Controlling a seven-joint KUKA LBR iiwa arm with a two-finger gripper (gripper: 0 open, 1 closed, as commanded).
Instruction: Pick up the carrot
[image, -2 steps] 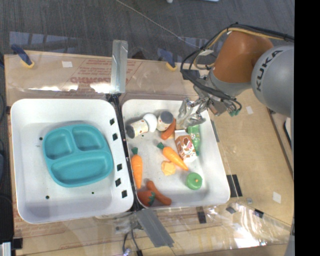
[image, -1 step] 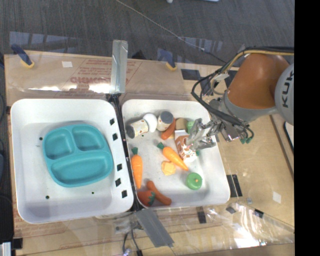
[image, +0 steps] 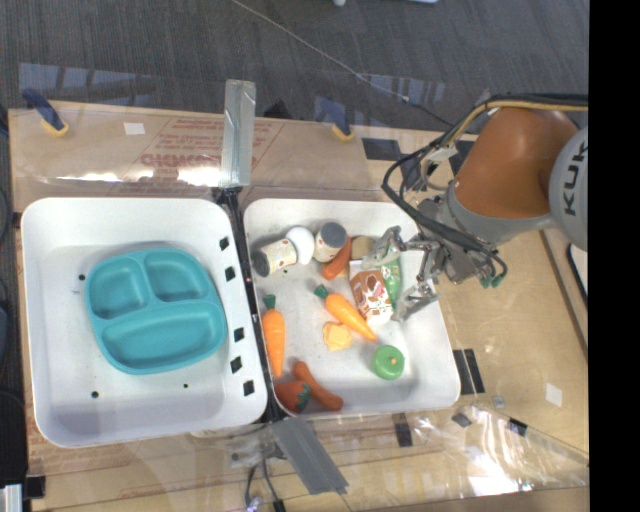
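2 white bins are seen side by side on the bench. In the left bin (image: 50, 330) a teal tray (image: 155, 308) with 3 compartments is laid flat. The right bin (image: 440, 370) is filled with toy food.

A carrot (image: 273, 340) is seen lying along the left wall of the right bin, green top pointing away from the camera. A second carrot (image: 345, 312) is laid at a slant near the bin's middle, just beside a yellow piece (image: 338, 337). A green round piece (image: 389, 362) is placed near the front right corner, and a sausage (image: 315, 386) near the front wall. A carton (image: 372, 292) is set just right of the middle carrot, and 2 small jars (image: 300, 246) are seen near the back wall.

The gripper (image: 410, 270) is positioned over the right side of the right bin, beside the carton. Its fingers (image: 418, 297) are parted, and nothing is held between them. Both carrots are apart from it.
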